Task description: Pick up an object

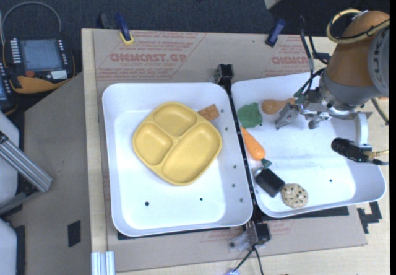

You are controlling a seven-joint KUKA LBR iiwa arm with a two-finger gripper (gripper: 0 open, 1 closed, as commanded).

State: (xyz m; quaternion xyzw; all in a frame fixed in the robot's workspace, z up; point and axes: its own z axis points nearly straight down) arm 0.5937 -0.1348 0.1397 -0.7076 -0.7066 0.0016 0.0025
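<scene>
My gripper (298,120) hangs over the back of the right bin (322,174), its fingers apart with nothing between them. Just to its left lies a small tan rounded object (271,106), and beyond that a green piece (249,114) by the bin's left wall. An orange carrot (252,144) lies along that wall further forward. A black block (270,181) and a round speckled cookie (294,195) rest at the bin's front left.
The left bin (124,193) holds a yellow divided plate (177,142) and a small brown block (209,112) at its back right. A black cylinder on a cable (348,150) sticks out beside the arm over the right bin.
</scene>
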